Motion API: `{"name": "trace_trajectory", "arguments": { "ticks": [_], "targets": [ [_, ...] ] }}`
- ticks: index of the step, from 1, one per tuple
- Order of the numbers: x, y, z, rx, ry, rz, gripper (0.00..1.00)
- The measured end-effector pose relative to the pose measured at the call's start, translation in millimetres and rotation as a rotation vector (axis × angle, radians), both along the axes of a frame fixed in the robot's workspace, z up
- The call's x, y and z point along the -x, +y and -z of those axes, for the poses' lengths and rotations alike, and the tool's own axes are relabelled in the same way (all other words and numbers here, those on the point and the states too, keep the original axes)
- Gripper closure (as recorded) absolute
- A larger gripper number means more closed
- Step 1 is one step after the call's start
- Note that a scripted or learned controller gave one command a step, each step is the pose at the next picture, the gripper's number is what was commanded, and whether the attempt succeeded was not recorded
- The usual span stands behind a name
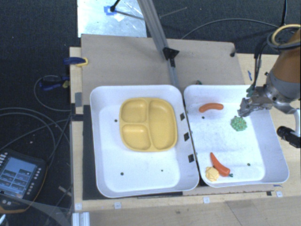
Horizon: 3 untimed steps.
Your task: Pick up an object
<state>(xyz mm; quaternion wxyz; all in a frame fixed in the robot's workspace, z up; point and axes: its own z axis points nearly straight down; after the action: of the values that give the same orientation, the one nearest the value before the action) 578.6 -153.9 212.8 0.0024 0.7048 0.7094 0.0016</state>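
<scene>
The right bin [263, 140] holds a green knobbly ball [239, 124], an orange sausage [210, 108], a red-orange carrot [219, 165] and a small yellow piece [212, 174]. My gripper [245, 108] hangs over the right bin's upper right part, just above and to the right of the green ball. From here its tip looks close to the ball, and whether they touch is unclear. The sausage lies to the gripper's left. The carrot and yellow piece rest near the bin's front left corner.
In the left bin [108, 168] sits a yellow divided plate [147, 124] with three compartments. A slanted metal pole [155, 22] crosses the bench behind the bins. Cables and a control pendant [19, 175] lie on the floor at left.
</scene>
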Motion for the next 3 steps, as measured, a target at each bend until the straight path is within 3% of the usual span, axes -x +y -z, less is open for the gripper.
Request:
{"name": "trace_trajectory", "arguments": {
  "ticks": [3],
  "targets": [
    [19.2,154.3,4.7,-0.004,0.005,-0.005,1.0]
  ]
}}
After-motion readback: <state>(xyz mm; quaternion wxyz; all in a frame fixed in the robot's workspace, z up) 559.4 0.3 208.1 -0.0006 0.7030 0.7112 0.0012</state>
